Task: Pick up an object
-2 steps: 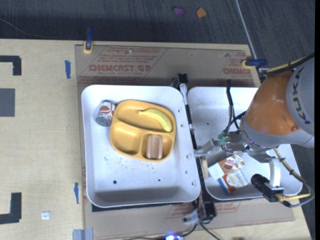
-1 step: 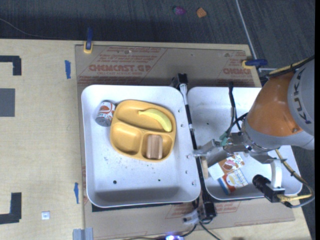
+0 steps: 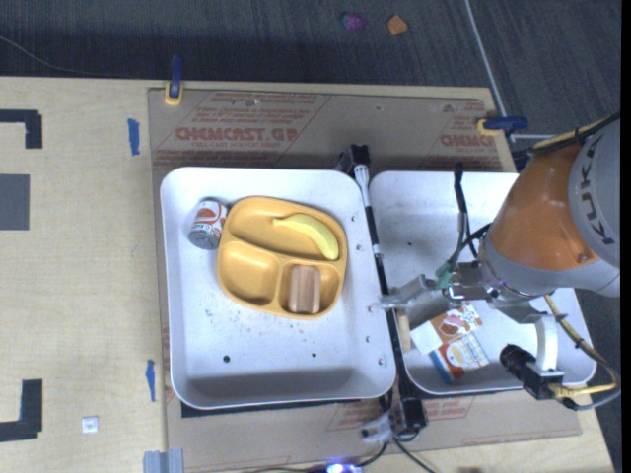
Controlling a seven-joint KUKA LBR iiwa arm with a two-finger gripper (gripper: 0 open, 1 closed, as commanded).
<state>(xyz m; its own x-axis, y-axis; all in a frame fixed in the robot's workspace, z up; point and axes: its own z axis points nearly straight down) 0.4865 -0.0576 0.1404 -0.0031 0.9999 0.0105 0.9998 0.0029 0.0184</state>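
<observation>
Under tool (image 3: 446, 296) — white-orange printed packet (image 3: 455, 341), crumpled.

Left bin (image 3: 187, 363): white plastic, smooth, slight sheen, a few dark specks on the floor. Right bin (image 3: 414, 215): same white plastic.

Tray (image 3: 251, 264), left bin centre: yellow plastic, smooth, semi-gloss. Banana (image 3: 314, 233) at the tray's 1 o'clock: yellow, smooth, plastic-looking. Block (image 3: 303, 289) at the tray's 5 o'clock: tan, matt, material unclear.

Can (image 3: 206, 223) at the tray's 10 o'clock: metal top, printed glossy wall.

Packet (image 3: 458, 341), right bin at 6 o'clock: printed paper or card, light sheen.

Board (image 3: 296, 126) under the bins: brown card-like sheet, matt, red print.

Counter (image 3: 79, 264): pale wood grain, matt.

Arm (image 3: 552, 225): orange band, smooth, satin.
</observation>
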